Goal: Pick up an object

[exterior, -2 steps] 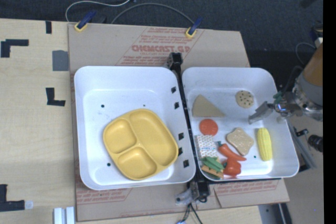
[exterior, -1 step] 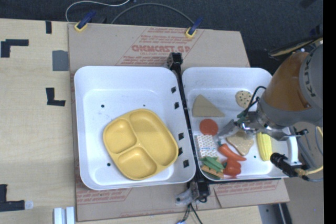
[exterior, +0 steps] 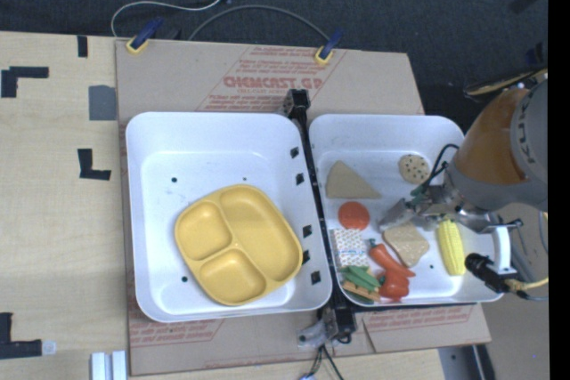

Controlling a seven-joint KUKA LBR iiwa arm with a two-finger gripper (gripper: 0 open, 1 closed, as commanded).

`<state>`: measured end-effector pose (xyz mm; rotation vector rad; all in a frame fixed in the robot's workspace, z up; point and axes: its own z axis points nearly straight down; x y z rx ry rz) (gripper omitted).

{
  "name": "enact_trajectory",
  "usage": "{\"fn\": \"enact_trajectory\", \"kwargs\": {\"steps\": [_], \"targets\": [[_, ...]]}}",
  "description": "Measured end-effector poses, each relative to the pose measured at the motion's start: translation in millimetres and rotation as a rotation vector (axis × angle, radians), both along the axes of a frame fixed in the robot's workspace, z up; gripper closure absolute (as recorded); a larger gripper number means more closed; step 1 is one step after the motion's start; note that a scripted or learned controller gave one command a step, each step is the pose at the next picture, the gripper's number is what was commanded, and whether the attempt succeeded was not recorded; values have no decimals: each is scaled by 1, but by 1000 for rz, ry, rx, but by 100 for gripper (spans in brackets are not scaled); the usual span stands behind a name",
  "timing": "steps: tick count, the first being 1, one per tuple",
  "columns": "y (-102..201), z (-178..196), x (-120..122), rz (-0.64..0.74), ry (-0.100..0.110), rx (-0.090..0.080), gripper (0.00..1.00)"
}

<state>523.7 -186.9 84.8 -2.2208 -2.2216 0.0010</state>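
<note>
**A:** ok so where's the arm [exterior: 499, 147] at right now?

**B:** Coming in from the right, over the right bin [exterior: 383, 131]. The tool [exterior: 411, 211] is low among the toy food, pointing left. Honestly can't tell if it's apart or together, it's a blurry grey mess from where I'm standing.

**A:** what's it closest to?

**B:** The tan bread slice [exterior: 407, 242] sits right under or beside the tip; can't say if they're touching. The corn cob [exterior: 451, 246] is just right of that, the red tomato [exterior: 354, 214] to the left.

**A:** anything else in there?

**B:** Tan wedge [exterior: 349, 182] up top, a round cracker [exterior: 412, 165] near the arm, a carrot [exterior: 388, 259], a green thing [exterior: 360, 277] and a white speckled packet [exterior: 348, 245] by the front edge.

**A:** and the left bin [exterior: 214, 125]?

**B:** Yellow divided plate [exterior: 236, 243] in it, slightly turned. Both bins sit on cardboard [exterior: 267, 76] on the desk [exterior: 53, 191].
</note>
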Motion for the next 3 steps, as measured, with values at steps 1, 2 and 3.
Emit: {"fn": "enact_trajectory", "kwargs": {"steps": [1, 2, 3], "targets": [[1, 12, 1, 1, -4, 0, 100], [1, 12, 1, 1, -3, 0, 0], [71, 68, 38, 8, -6, 1, 0]]}}
